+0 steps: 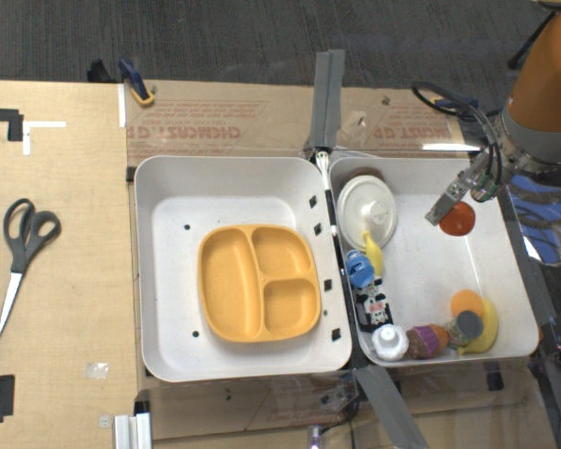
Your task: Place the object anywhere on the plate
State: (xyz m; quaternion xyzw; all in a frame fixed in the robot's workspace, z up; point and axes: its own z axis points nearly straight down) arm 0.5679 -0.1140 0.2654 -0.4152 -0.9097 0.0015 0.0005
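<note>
Small toys [421, 337] clustered lower right, yellow divided plate [259, 282] mid-frame in left bin [159, 251].
Upper right: gripper [460, 199] apparently pinching red object [457, 219] over right bin [505, 279]; carry leftward, release onto plate.

Yellow three-compartment plate [259, 282], left bin [159, 251]

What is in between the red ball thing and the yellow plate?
In the camera view, a white round dish and the bins' walls sit between the red object and the yellow plate.

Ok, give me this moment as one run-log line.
gripper: over right bin, beside red object | grasp: unclear | plate: left bin, bare
</note>
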